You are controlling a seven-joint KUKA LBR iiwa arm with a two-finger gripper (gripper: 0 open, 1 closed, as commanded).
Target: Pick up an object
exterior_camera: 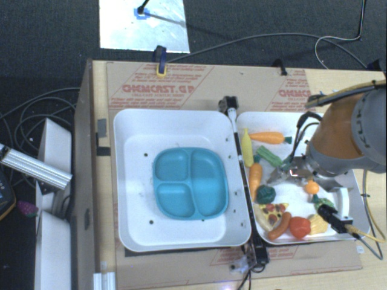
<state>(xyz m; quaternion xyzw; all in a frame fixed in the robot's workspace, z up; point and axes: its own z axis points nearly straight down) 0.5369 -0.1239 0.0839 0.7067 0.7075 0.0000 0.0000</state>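
The right bin (351,192) holds several toy foods. An orange carrot (266,137) lies at its far edge, a yellow corn cob (247,147) along the left wall, and a green piece (269,157) beside it. A second carrot (256,175) and a dark green broccoli (265,193) lie mid-left. A pizza slice (272,210), a sausage (279,225), a red tomato (299,226) and a yellow piece (318,223) line the near edge. My gripper (284,173) hangs low over the bin's middle, just right of the second carrot. A small orange ball (311,187) lies beside it.
The left bin (133,162) holds a blue divided plate (190,182). The arm's grey body and orange band (338,135) cover the right bin's far right part. A divider with a black clamp (229,106) separates the bins. Cables run over the cardboard behind.
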